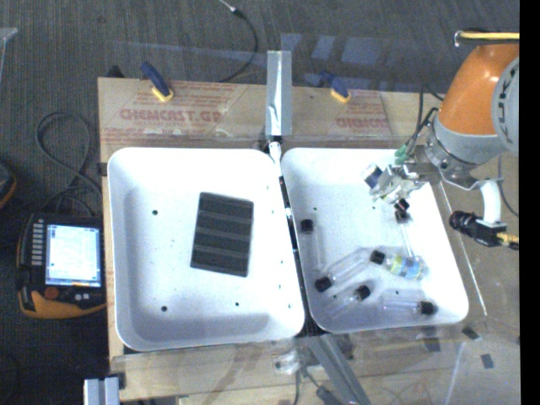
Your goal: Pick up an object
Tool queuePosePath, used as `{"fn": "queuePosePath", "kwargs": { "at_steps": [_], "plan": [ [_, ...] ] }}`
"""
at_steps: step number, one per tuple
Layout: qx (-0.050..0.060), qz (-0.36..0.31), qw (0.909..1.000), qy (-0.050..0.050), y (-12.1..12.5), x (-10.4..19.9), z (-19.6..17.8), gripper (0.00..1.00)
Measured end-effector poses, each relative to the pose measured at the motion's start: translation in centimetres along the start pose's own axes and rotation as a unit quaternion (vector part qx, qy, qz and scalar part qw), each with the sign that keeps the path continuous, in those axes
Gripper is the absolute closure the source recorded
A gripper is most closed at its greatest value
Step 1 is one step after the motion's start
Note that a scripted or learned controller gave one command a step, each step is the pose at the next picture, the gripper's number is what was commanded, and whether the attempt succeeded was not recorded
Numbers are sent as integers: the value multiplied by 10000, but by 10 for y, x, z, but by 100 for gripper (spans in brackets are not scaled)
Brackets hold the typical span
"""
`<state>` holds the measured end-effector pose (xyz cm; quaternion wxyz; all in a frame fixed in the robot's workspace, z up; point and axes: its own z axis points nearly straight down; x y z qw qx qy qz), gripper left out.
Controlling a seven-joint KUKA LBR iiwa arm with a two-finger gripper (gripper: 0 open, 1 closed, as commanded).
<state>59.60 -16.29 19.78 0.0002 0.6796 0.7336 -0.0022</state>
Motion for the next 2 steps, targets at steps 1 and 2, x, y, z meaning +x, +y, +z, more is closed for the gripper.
{"fn": "queuePosePath", "kwargs": {
  "at_steps": [1, 2],
  "plan": [
    [7, -7, 10000, 1, 0, 1, -8, 100],
    [-6, 70, 10000, 10, 37, 28, -11, 100]
  ]
}}
